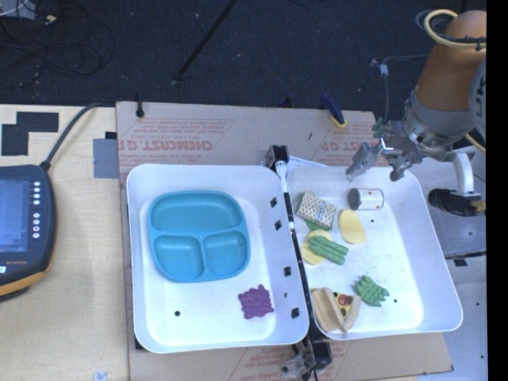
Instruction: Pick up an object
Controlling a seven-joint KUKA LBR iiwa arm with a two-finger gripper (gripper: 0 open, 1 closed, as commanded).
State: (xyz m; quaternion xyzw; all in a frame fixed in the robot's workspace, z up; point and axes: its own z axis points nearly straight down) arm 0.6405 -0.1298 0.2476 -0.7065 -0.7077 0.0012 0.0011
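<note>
Camera view, tool (379, 162) fingers spread wide, nothing between them, above right bin (432, 236), near small can (366, 199).

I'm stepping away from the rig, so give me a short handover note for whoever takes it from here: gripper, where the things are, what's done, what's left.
Gripper: hovering at the far edge of the right bin, fingers spread, nothing between them.
Right bin: small can lying just below the gripper, patterned block, yellow piece, green pod, green leafy toy, taco-like toy at the near edge.
Left bin: blue divided plate, purple grapes.
Done: nothing picked yet.
Left: descend, likely on the can, close and lift.
</note>
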